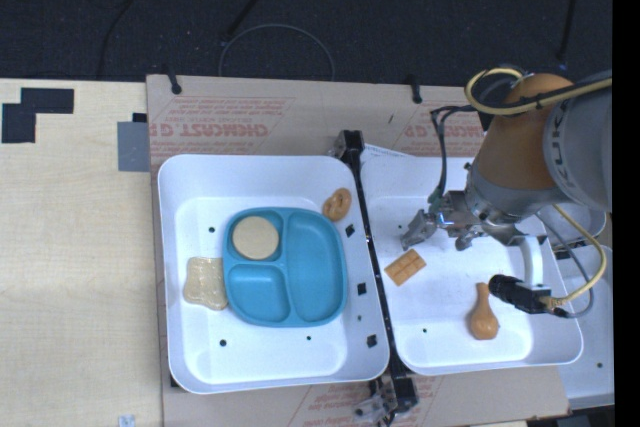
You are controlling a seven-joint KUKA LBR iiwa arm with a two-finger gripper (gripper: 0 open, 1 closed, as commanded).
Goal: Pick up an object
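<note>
Jaws of the gripper (438, 227) stand apart and hold nothing, low over the right bin (560, 350), just above the waffle piece (405, 267). A pear-shaped object (483, 313) lies nearer the front of that bin. The left bin (180, 355) carries a blue tray (300, 280) with a round cookie (254, 237); a pretzel (337, 204) and a bread slice (205, 282) lie beside it.

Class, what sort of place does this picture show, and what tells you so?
Probably a robotics lab test bench: a robot arm reaches over two white bins of toy food, and loose cables lie on dark flooring.
</note>
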